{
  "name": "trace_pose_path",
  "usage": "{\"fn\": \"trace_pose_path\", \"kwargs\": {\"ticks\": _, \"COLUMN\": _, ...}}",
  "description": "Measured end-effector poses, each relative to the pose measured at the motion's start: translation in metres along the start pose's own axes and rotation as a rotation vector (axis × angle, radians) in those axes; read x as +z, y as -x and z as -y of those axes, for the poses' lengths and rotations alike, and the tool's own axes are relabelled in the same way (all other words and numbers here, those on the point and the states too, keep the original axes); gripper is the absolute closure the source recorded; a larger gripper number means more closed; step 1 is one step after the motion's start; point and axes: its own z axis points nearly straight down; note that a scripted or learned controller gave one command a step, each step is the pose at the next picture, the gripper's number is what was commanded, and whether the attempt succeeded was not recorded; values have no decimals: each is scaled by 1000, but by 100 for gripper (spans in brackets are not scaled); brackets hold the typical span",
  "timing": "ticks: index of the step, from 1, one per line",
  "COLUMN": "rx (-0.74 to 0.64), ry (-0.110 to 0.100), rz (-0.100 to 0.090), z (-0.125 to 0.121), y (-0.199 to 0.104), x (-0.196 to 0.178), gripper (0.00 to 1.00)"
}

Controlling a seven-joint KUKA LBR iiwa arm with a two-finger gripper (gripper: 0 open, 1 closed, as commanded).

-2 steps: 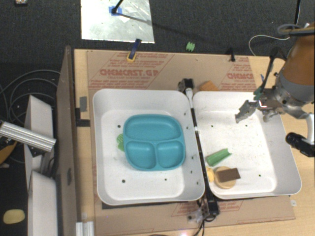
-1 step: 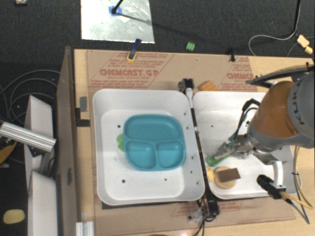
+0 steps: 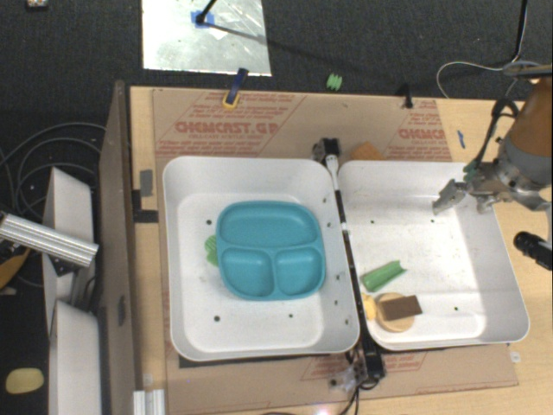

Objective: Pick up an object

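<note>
Two white bins sit on the desk. Jaws point(image 3: 453, 195), state unclear, hover over the right bin point(image 3: 432, 249); the green piece point(image 3: 383, 275) lies toward its near-left corner. Best centre over it before descending.

Robot lab, plywood bench point(image 3: 285, 115) with two white bins point(image 3: 186, 232), loose cables point(image 3: 52, 145) on dark carpet

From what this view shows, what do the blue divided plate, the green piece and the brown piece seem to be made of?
The blue divided plate looks like moulded plastic: even colour, rounded compartments, soft sheen. The green piece seems plastic too, smooth and uniformly bright, though foam or rubber is possible. The brown piece looks matte, perhaps wood or cardboard over a tan round part; it is too small to tell.
</note>
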Motion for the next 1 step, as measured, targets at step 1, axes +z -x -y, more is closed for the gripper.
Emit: {"fn": "trace_pose_path", "kwargs": {"ticks": 1, "rx": -2, "ry": -26, "rz": -14, "z": 82, "y": -48, "x": 53, "gripper": 0}}
